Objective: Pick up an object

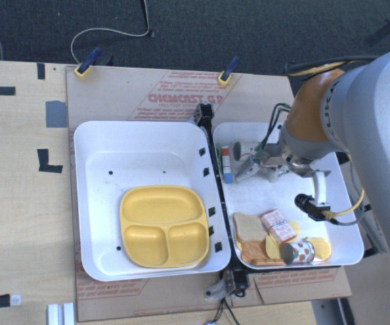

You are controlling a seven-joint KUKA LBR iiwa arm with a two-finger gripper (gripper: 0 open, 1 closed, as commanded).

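Observation:
My gripper (259,162) hangs low over the upper part of the right bin (344,208), just right of a small blue, red and white tube-like object (226,163) that lies along the bin's left wall. Nothing visible is held in it. At the front of this bin lie a slice of toast (248,226), a small red and white box (279,225), a little can on its side (299,252), a yellow piece (321,249) and a waffle-like piece (252,253).
The left bin (100,154) holds a yellow divided plate (164,225). A black divider (213,181) runs between the bins. The arm's grey body and orange band (317,107) cover the right bin's far right corner. A black cable fitting (310,205) hangs over the right bin.

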